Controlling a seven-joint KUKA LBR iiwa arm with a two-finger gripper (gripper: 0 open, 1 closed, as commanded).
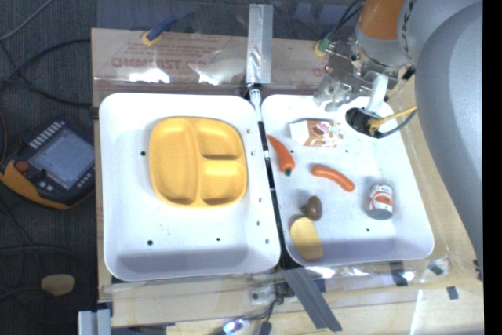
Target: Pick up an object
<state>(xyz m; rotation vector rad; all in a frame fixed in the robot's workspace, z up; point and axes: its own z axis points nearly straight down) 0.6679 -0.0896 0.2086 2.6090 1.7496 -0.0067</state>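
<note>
1. Overhead, camera view: two shallow white bins sat side by side on the bench, the left bin (118,169) and the right bin (408,192) touching along a shared middle rim.
2. Left bin held a yellow divided tray (198,161), lying flat near the bin's centre, three compartments visible.
3. Right bin held the loose objects. A small printed card (316,132) lay flat near the far wall. An orange carrot-shaped piece (281,154) lay close to the middle rim, slanted. An orange sausage-shaped piece (333,177) lay mid-bin, apart from the carrot piece.
4. A small red-and-white can (380,200) lay toward the right wall of that bin, well apart from the sausage piece.
5. A dark brown rounded item (313,208) sat just above a pale yellow rounded item (306,238) near the front wall; whether the two touched could not be told.
6. Arm reached in from the right, orange band above the wrist. The gripper (335,96) hung over the far edge of the right bin, just beyond the card, touching none of the objects. Fingers looked parted, nothing between them.
7. A handheld pendant (49,165) lay on the floor left of the bench.
</note>
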